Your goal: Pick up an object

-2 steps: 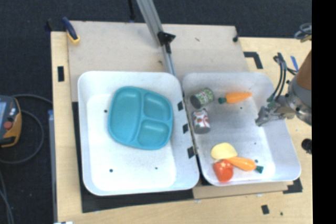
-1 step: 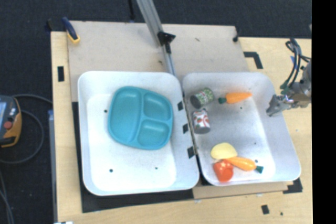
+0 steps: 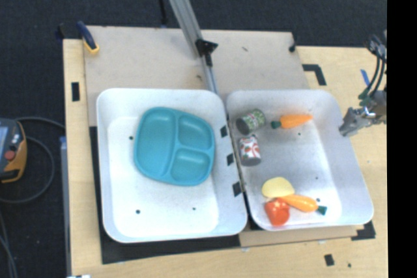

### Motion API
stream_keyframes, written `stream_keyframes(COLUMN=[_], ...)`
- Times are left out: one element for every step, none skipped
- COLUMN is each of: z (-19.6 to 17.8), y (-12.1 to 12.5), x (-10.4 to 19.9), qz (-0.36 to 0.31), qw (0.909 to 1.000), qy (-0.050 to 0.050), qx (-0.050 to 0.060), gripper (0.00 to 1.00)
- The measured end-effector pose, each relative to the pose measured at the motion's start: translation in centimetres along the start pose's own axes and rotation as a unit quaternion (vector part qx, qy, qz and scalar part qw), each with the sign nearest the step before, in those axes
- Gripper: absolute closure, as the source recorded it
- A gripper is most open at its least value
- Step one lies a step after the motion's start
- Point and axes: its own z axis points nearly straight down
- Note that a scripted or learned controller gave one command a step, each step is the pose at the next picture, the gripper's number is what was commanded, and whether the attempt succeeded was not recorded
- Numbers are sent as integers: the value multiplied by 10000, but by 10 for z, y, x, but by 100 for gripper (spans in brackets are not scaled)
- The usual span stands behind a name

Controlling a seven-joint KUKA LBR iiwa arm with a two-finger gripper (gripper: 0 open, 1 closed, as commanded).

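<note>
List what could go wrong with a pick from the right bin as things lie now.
1. The yellow piece, red piece and lower carrot lie touching, so a grasp there may catch two or knock one aside.
2. Both cans sit by the bin's left wall, leaving little room for a finger.
3. The gripper sits at the right rim, far from them all.

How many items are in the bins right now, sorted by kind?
Teal divided plate: 1
Cans: 2, one green, one red and silver
Carrots: 2, upper, lower
Yellow piece: 1
Red piece: 1
Total: 7
</note>
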Motion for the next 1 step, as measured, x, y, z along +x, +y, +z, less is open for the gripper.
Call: stream_keyframes(z=[-6], y=[2], x=[55], qz=[-18], qw=[10000], qy=[15], qx=[14], gripper=[100])
